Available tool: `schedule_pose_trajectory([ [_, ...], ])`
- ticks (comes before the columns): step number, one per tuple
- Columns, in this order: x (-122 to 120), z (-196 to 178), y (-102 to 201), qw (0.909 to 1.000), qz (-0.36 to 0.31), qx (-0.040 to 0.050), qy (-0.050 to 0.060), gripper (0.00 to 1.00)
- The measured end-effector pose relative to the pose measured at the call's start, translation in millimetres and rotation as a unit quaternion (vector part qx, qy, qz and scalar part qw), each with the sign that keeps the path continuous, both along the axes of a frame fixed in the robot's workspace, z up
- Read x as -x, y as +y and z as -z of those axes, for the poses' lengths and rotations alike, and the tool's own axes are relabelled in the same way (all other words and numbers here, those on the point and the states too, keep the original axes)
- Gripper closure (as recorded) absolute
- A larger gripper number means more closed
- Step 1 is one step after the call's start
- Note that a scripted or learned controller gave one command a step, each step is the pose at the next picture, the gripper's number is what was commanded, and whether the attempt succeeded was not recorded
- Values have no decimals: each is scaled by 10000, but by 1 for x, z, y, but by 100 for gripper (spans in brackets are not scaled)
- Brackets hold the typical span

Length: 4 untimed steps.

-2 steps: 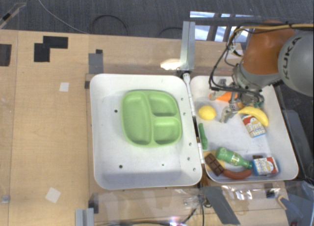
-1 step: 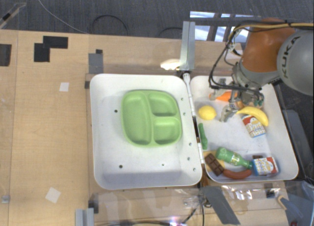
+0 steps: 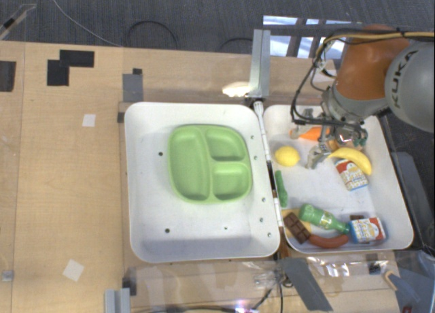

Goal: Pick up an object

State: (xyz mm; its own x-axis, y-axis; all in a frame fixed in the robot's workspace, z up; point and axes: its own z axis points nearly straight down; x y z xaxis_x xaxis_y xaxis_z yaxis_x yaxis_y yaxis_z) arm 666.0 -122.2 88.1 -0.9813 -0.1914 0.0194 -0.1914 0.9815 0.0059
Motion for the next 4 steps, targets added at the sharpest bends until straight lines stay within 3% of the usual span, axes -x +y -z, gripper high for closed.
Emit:
schedule_pose_trajectory([
  [2,1,-1,27,9867,1623,98,5,0],
  [3,12,-36,-59,9883,1517,42,-168,0],
  [4,18,0,-52,9953,956,22,-164,0],
])
